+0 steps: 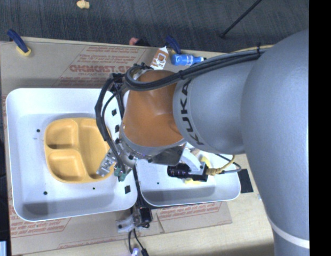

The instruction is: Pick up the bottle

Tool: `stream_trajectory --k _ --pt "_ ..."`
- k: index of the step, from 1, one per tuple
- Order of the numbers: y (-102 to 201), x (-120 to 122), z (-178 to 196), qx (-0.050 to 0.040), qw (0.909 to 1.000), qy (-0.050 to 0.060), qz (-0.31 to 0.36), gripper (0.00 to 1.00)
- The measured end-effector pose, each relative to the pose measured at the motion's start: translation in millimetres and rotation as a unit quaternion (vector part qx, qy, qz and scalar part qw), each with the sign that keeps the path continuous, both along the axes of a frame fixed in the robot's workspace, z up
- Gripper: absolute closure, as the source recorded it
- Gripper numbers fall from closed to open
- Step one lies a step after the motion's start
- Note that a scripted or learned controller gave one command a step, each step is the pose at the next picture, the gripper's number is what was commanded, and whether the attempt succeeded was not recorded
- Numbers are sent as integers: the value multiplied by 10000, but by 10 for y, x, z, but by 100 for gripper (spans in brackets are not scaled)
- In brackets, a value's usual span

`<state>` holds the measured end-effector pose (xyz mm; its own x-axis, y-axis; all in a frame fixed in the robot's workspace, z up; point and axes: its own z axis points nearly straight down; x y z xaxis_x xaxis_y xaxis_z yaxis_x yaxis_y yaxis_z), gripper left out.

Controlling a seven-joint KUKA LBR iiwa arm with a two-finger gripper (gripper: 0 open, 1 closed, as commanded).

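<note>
Two bins side by side on bench point(42, 57); left bin point(21, 143) holds compartment tray point(75, 148), toward its right side; right bin point(208, 193) mostly under arm point(219, 105); bottle point(181, 60) behind bins on bench, partly behind arm; gripper point(109, 164) over tray's right edge.

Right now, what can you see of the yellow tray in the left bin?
The yellow tray lies flat on the floor of the left bin. It looks like matte moulded plastic with rounded corners and raised ridges splitting it into compartments, which look bare. Its right edge is hidden under the arm, and the gripper sits over its lower right corner; contact is unclear.
</note>
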<state>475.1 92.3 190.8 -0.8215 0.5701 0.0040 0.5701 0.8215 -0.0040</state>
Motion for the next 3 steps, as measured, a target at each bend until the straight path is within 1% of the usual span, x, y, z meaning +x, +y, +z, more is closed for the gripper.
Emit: stream_trajectory --k 1,2,3 --pt "-556 18 931 1 9998 -30 219 100" --pt "279 8 280 5 9928 -12 1199 100" --pt "-522 19 140 3 9991 -13 414 100"
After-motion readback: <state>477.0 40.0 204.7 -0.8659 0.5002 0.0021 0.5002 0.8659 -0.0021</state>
